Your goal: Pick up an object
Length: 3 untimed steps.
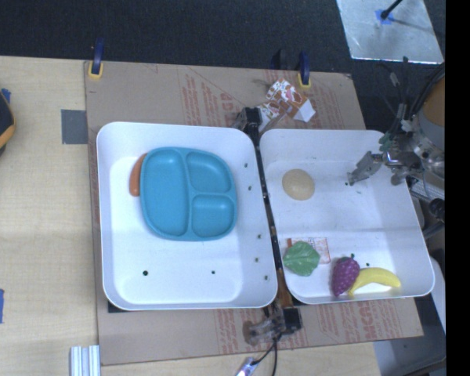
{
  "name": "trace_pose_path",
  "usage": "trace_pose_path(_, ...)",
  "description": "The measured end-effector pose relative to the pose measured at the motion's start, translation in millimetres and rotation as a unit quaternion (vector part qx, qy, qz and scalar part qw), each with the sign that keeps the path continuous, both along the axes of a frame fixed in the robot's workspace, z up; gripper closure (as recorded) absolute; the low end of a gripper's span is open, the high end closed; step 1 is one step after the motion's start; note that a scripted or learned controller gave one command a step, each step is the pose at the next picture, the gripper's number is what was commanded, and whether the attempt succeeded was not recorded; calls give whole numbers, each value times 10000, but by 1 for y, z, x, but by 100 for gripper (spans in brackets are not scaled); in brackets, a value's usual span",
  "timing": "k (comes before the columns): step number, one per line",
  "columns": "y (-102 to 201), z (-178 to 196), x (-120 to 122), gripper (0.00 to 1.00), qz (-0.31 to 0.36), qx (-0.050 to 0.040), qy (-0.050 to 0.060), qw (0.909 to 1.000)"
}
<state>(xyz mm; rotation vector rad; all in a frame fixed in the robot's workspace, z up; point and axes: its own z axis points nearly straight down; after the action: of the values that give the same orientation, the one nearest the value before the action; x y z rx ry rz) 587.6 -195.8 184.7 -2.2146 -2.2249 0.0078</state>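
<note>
Gripper [366,169]: I see it over the upper right of the right bin [392,225], reaching in from the right; nothing sits between its fingers, and I can't tell how far apart they are.
Round beige piece [298,184]: nearest thing to the tool, on the bin floor to its left, well apart from it.
Front row of the right bin: green leafy toy [301,258], purple grape bunch [345,275] and yellow banana [375,281]; grapes and banana touch.
Label: a small red-printed patch [319,246] on the floor by the green toy; I can't read it.
Left bin [117,210]: a blue divided plate [189,193], an orange item [135,176] peeking from under its left edge.
Cardboard [211,92]: red print under both bins, too faint for me to read.
Wrapper [286,100]: crumpled red-and-white pack behind the bins, lettering illegible.
</note>
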Motion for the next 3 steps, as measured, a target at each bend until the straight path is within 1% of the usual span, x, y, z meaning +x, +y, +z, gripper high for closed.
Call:
trace_pose_path(1,-1,11,0,100,12,-4,1,10000)
trace_pose_path(2,4,50,46,100,-7,10,-22,10000)
trace_pose_path(3,32,75,69,100,0,12,-19,10000)
